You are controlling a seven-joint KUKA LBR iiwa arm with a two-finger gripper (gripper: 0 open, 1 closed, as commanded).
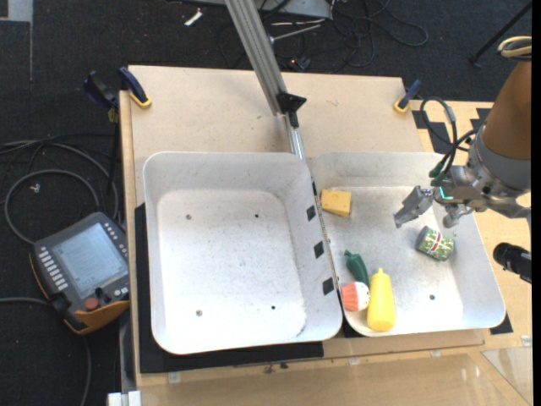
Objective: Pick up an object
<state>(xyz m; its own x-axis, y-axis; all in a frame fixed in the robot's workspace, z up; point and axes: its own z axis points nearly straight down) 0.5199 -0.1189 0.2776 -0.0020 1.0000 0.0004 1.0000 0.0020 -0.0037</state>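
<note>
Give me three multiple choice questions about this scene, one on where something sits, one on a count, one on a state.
1. Where does the yellow bottle lie?
A. left bin
B. right bin, near the front
C. on the bare bench

2. How many objects lie in the right bin?
A. two
B. four
C. seven

3. What state is the green can in?
A. tipped on its side, free of the gripper
B. stacked on the cheese wedge
C. lifted off the bin

Answers: 1 B, beside the carrot toy. 2 B: wedge, can, carrot, bottle. 3 A, it rests below the gripper.

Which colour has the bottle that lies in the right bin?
The bottle is yellow, seen in the camera view, at the right bin's front edge.
</note>
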